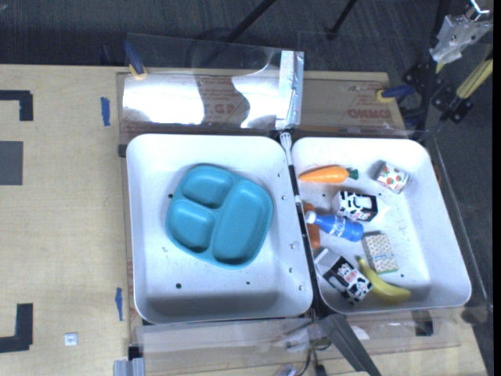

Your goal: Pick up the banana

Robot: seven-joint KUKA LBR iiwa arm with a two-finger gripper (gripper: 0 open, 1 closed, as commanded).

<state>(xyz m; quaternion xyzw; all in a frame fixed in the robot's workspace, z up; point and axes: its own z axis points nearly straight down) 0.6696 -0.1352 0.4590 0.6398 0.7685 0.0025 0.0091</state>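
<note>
Wooden bench [55, 210] under your two white bins, dark carpet behind it. Your left bin [149, 288] has a blue divided plate [219, 214] sitting in it. Your right bin [446, 249] is the busy one: carrot [322, 175] up top, blue bottle [337, 227] mid-bin, a couple of small boxes. The banana [382, 282] lies at the near edge, touching a black-and-white toy [348, 279]. Can't tell you what the pincer's doing.

Hemmed in: banana [383, 286] against the right bin's near wall [407, 302], touching a black-and-white cube [349, 279] leftward and a patterned block [380, 251] behind. Open floor to its right.
</note>
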